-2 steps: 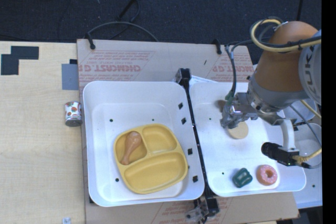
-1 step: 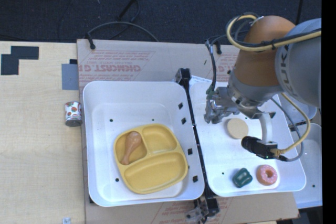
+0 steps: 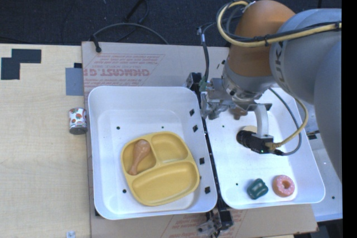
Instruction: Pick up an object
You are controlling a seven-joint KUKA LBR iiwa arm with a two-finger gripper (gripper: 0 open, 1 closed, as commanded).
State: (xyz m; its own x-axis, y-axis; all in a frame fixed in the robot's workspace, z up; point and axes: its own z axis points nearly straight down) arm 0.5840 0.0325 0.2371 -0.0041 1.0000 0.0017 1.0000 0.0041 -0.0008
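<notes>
Across the white right-hand bin (image 3: 234, 167), we find the gripper (image 3: 231, 106) at the far end, and we cannot tell its opening state. The pink ring-shaped doughnut (image 3: 284, 185) and dark green block (image 3: 257, 189) lie well apart from it, by the near wall.

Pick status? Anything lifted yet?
Done: nothing lifted; the drumstick lies on the yellow tray, the green block and pink donut lie on the right bin floor. In hand: gripper over that bin's far side, apart from both. Left: approach, grasp, lift.
</notes>
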